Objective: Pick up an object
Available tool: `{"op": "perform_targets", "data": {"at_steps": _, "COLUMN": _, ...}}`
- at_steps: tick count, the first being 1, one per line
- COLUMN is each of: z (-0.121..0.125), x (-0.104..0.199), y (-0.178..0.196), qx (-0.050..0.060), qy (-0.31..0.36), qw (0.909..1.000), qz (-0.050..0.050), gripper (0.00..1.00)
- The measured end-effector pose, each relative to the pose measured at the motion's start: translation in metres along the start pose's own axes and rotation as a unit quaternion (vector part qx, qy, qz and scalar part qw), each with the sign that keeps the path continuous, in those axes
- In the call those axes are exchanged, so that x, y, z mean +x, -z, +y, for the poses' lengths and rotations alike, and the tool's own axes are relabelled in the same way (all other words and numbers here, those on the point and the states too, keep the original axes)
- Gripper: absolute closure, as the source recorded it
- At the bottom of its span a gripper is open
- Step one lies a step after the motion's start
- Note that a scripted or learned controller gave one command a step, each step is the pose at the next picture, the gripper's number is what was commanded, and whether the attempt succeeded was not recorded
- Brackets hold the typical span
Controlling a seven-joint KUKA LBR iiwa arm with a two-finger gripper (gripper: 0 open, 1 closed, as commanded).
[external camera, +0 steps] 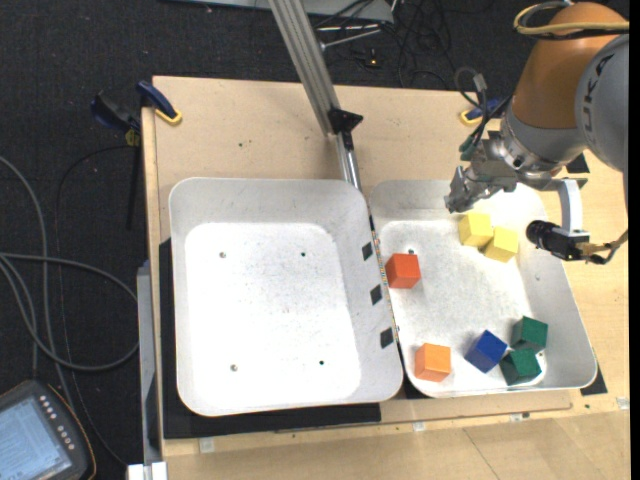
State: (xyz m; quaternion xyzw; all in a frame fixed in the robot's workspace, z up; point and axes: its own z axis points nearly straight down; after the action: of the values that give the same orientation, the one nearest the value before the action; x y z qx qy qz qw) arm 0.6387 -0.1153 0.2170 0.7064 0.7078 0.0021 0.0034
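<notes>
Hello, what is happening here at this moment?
A grey and orange robot arm reaches in over the right bin. Its hand hangs at the bin's far edge, right beside two yellow cubes, with nothing visibly in it. Two orange, one blue and two green blocks lie in the same bin.

Arm (pixel 575 78): cut off by the right edge.
Gripper (pixel 462 196): tip indistinct, just beside the yellow blocks (pixel 477 229).
Tablet (pixel 35 438): cropped at the bottom-left corner.
</notes>
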Motion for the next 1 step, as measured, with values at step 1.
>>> {"op": "perform_targets", "data": {"at_steps": 1, "z": 0.0051, "x": 0.0641, "y": 0.0013, "qx": 0.003, "qy": 0.003, "qw": 1.0000, "qz": 0.002, "gripper": 1.00}}
